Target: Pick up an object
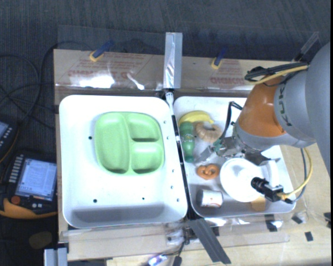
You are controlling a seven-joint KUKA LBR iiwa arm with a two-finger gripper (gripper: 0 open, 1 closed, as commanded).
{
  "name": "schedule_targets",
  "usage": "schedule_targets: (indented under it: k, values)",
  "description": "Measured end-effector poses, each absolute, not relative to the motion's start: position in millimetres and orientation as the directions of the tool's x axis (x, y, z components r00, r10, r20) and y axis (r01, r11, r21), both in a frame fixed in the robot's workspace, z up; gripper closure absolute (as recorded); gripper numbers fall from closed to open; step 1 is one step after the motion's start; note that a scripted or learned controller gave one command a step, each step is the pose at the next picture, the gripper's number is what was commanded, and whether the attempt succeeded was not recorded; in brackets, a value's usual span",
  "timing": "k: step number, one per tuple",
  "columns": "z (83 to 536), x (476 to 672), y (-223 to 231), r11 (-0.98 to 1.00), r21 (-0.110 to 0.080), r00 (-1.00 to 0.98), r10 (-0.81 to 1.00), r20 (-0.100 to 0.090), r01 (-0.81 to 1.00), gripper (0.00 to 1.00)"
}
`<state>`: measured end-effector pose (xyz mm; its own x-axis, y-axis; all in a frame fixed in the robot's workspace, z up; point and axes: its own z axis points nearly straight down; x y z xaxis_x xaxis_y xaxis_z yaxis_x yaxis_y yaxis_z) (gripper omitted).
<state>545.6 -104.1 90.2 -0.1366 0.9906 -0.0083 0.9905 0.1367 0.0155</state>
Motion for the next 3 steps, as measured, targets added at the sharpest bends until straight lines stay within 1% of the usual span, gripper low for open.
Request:
schedule_targets:
  k: [1, 2, 3]
  values:
    - [98.5, 546.5, -103.7, 0.136, 0.015, -0.136, 0.991, -0.004, 0.991, 1.0]
    - [98.5, 546.5, -103.6, 0.136, 0.014, -0.136, 0.991, -0.004, 0.991, 0.0]
    - [90.3, 501.2, -105.0, 0.144, 0.019, -0.144, 0.99, -0.006, 0.989, 0.0]
